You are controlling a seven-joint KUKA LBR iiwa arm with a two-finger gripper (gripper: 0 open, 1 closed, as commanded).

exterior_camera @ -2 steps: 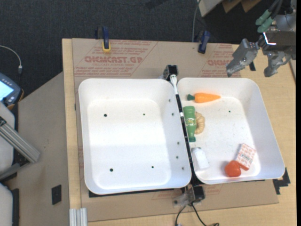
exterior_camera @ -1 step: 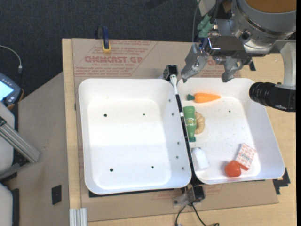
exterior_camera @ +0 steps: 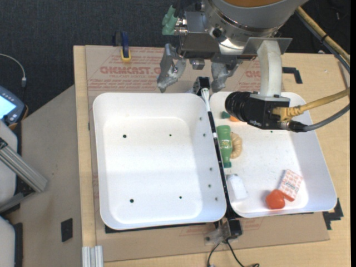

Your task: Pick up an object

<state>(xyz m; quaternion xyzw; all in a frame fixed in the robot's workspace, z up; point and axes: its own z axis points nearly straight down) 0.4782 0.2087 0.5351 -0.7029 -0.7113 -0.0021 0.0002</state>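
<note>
1. In the camera view we saw the gripper (exterior_camera: 192, 74) hanging above the far edge of the two bins, near the seam where they met; its fingers (exterior_camera: 168, 74) stood spread apart with nothing between them.
2. We saw the arm (exterior_camera: 250, 4) come in from the upper right, its orange band filling the top of the view, with a black cylinder (exterior_camera: 253, 109) and a tan hose (exterior_camera: 322, 102) lying over the far part of the right bin (exterior_camera: 317, 166).
3. We found the left bin (exterior_camera: 150, 160) holding nothing we could make out, only small dark dots on its floor.
4. We counted the objects in the right bin: a green bottle (exterior_camera: 224, 143) lying along the left wall, a tan piece (exterior_camera: 237, 145) touching it on its right, a small white block (exterior_camera: 237, 187) nearer the front, and a red ball (exterior_camera: 275, 199) just beside a red-and-white packet (exterior_camera: 291, 183) at the front right.
5. We noted that all these objects rested on the bin floor, well apart from the fingers.
6. We saw both bins sitting on a cardboard sheet (exterior_camera: 139, 65) over the surface (exterior_camera: 67, 166).
</note>
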